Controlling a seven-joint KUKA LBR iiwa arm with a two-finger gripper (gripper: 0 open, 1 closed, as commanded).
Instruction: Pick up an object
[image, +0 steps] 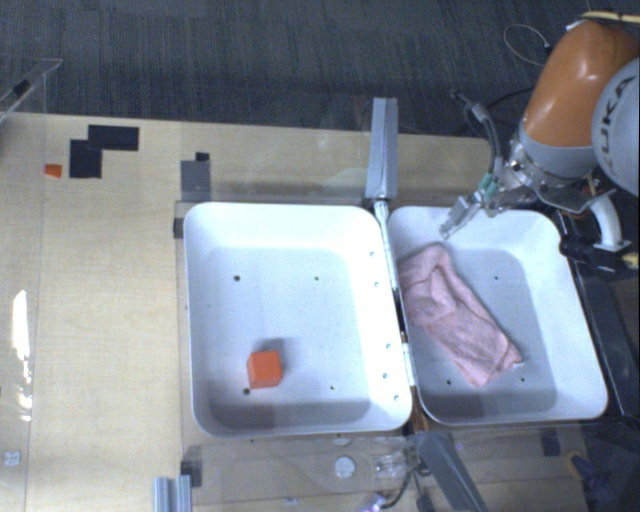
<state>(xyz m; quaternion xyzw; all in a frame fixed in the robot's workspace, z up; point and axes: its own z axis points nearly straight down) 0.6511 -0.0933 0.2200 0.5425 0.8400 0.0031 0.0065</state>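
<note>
A crumpled pink cloth (457, 316) lies slantwise in the right white bin (570, 390), running from its upper left toward its lower middle. A small orange block (265, 369) sits in the lower part of the left white bin (215, 300). My gripper (458, 217) hangs at the right bin's far edge, just above and to the right of the cloth's upper end, apart from it. Nothing shows in the gripper.
A grey metal post (381, 150) stands between the bins at the back. Black blocks (100, 148) and a tiny orange square (53, 171) lie on the wooden bench at far left. The arm's orange band (575, 70) looms over the right bin's far corner.
</note>
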